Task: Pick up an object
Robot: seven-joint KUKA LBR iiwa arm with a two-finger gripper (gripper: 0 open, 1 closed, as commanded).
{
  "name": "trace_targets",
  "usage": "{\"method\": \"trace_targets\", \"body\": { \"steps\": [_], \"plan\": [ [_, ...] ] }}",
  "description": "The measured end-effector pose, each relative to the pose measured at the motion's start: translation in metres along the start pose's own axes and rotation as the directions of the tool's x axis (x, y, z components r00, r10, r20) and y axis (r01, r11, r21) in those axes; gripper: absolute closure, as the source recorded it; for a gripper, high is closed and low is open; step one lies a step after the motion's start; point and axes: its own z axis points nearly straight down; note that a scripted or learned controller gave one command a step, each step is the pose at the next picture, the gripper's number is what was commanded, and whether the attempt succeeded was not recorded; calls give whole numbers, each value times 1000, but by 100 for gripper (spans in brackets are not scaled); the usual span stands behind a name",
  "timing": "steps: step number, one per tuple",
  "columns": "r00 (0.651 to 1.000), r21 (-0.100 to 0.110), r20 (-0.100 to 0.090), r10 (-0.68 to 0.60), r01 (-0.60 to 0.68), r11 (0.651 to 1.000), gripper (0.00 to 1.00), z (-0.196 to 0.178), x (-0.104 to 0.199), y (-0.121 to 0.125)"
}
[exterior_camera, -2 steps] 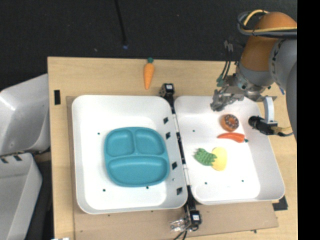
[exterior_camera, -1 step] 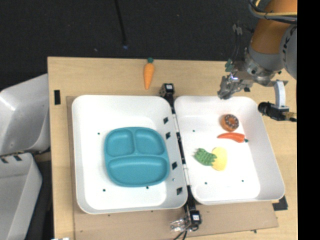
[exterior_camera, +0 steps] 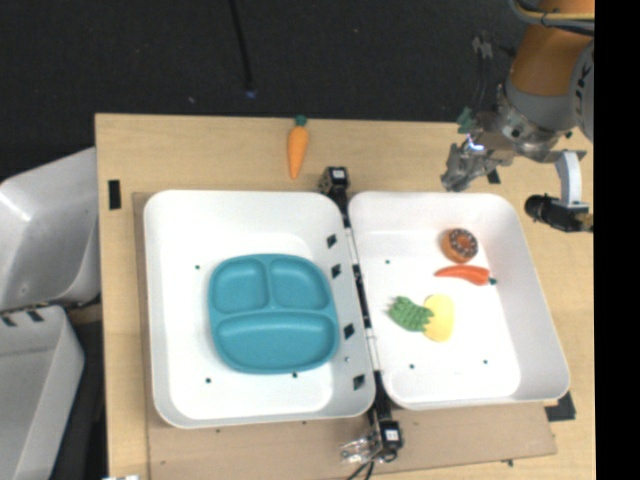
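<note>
Camera view: the gripper [exterior_camera: 468, 166] hovers above the right bin's [exterior_camera: 540, 353] far rim, and I cannot tell its state. To pick well, descend straight over the round brown piece [exterior_camera: 460, 243], nearest. That bin holds four items: it, one red pepper [exterior_camera: 463, 275], one green piece [exterior_camera: 409, 314], one yellow piece [exterior_camera: 440, 317]. One teal tray [exterior_camera: 272, 312] lies in the left bin [exterior_camera: 170, 368]; one carrot [exterior_camera: 297, 148] rests on the bench [exterior_camera: 180, 148].
</note>
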Motion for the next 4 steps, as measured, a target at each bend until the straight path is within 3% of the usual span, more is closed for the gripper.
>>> {"method": "trace_targets", "body": {
  "steps": [1, 3, 4],
  "plan": [
    [1000, 4, -2, -2, 2, 1000, 100, 6, 63, 2],
    [1000, 6, -1, -1, 1, 1000, 100, 28, 160, 14],
    [1000, 2, -3, -2, 2, 1000, 100, 15, 213, 10]
  ]
}}
